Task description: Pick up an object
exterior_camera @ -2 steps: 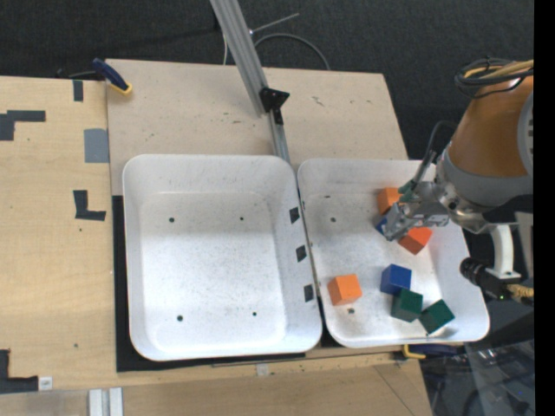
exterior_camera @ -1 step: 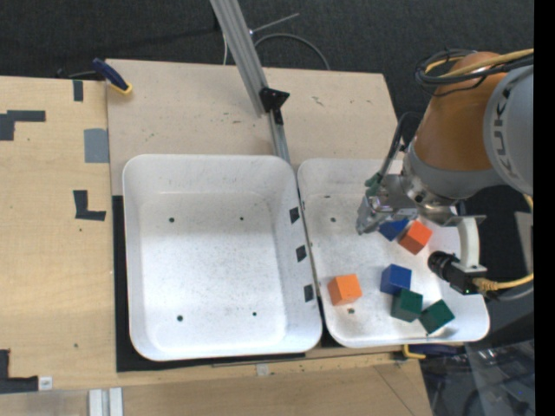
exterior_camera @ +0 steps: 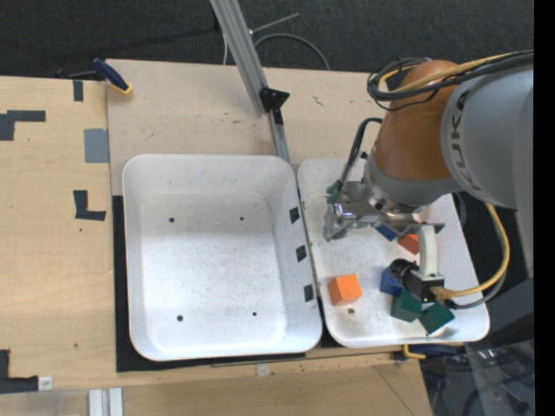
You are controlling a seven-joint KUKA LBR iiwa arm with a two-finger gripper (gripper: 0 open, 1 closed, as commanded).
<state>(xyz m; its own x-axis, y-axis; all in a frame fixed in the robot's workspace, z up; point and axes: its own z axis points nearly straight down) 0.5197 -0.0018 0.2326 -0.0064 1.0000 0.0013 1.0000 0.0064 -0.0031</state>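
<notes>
Nearest the camera, along the front of the right bin (exterior_camera: pixel 364 334), a cluster of small pieces is lying: two dark green blocks (exterior_camera: pixel 422 312) at the front right corner, a dark blue piece (exterior_camera: pixel 395 277) just behind them, and an orange cube (exterior_camera: pixel 345 289) sitting apart to their left on the bin floor. A red-orange piece (exterior_camera: pixel 409 243) is showing a little farther back, partly covered by the arm. A yellow cable (exterior_camera: pixel 482 286) is curving past the right rim of this bin.

Behind these, the end effector (exterior_camera: pixel 339 218) is hanging over the left half of the right bin, close to the wall shared with the left bin (exterior_camera: pixel 208 258). Whether its fingers are spread or pressed together is something the view is not resolving, and nothing is visibly sitting between them. The orange cube is lying nearer the camera than the end effector and slightly to its right, separated from it by bare bin floor.

Farther back, the grey arm (exterior_camera: pixel 490 133) with its orange band (exterior_camera: pixel 416 124) is reaching in from the right across the desk (exterior_camera: pixel 173 111).
</notes>
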